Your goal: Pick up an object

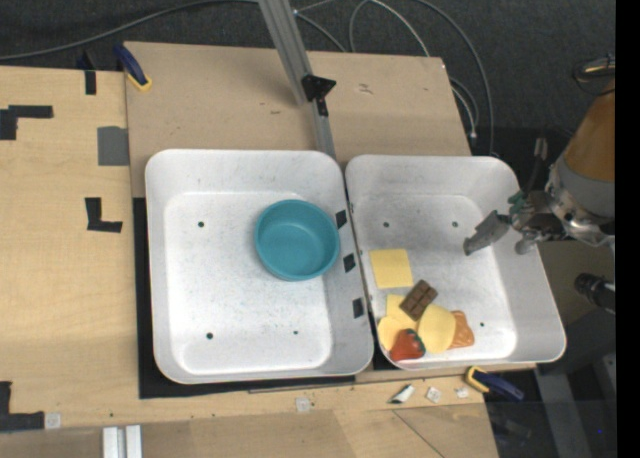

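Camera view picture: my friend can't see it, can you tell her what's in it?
A robot arm's gripper hangs at the right edge of the right white bin, above bare floor. Near that bin's front lie a yellow square, a brown block, and a small heap of yellow, red and orange pieces. The left white bin holds a blue bowl.

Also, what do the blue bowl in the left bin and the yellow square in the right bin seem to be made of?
The blue bowl looks like moulded plastic: one even teal colour, smooth and matte, with a thin rim. The yellow square looks like a flat plastic or foam toy cheese slice: uniform pale yellow, clean straight edges, no shine. At this picture size, plastic or foam stays open. Both bins look like white plastic.
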Action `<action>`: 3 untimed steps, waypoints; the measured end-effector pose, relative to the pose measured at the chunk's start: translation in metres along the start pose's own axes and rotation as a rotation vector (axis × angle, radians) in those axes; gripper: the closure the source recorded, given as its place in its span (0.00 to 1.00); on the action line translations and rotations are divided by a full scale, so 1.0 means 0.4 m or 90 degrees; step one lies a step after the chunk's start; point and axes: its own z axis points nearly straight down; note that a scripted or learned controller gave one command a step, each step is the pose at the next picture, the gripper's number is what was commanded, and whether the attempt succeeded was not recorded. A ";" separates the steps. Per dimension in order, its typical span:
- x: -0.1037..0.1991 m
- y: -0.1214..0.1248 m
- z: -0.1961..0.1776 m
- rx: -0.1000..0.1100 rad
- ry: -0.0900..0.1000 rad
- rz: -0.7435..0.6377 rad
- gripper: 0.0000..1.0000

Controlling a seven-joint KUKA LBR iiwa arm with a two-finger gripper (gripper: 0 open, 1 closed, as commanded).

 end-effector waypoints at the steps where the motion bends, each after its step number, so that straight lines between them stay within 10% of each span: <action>1: 0.007 0.013 0.115 -0.001 0.000 0.000 0.00; 2: 0.028 -0.001 0.267 0.000 0.001 0.000 0.00; 3: 0.027 0.002 0.233 -0.002 0.000 -0.001 1.00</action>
